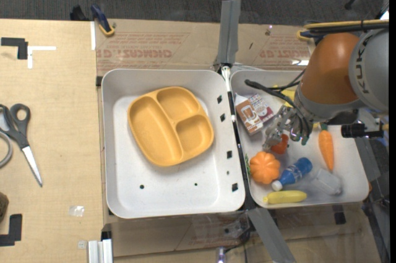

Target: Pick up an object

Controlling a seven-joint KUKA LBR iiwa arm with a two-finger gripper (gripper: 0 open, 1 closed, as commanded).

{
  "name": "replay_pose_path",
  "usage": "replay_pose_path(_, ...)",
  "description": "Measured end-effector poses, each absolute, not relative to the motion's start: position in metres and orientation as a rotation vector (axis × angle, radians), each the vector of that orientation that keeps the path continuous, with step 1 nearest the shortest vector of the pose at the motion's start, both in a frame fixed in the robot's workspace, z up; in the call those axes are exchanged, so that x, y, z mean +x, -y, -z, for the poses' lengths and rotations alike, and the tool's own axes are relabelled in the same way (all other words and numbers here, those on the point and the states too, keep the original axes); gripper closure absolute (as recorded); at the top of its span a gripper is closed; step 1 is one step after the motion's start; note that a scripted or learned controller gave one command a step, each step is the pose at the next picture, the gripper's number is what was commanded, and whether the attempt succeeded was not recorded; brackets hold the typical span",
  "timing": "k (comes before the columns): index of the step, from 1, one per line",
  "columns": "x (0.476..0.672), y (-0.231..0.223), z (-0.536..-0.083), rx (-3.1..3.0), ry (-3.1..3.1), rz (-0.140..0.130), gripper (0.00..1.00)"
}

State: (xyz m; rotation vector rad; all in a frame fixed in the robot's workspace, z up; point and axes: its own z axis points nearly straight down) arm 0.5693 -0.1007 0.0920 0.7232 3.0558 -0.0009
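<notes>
I have the arm reaching in from the right with the hand (286, 130) low over the right bin (352, 194), because that is where all the loose objects lie. Its tip sits just above a small red-orange item (279, 145), which I judge to be the likeliest pick, but I cannot tell whether the hand is open or closed, and nothing shows clearly gripped.

Counting the right bin: one small printed box (253, 113), one orange toy pumpkin (265, 168), one toy carrot (326, 149), one yellow banana-like piece (286, 197) and one blue-capped clear bottle (309, 175).

The left bin (117, 181) holds one yellow divided plate (170, 125) with three compartments. On the desk (55, 150) lies one pair of scissors (23, 138).
</notes>
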Motion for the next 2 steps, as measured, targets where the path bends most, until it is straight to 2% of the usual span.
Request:
replay_pose_path(1,0.502,0.108,-0.092,0.966,-2.989,-0.001,1.0)
replay_pose_path(2,0.532,0.006,-0.222,1.022,-2.969,0.001,1.0)
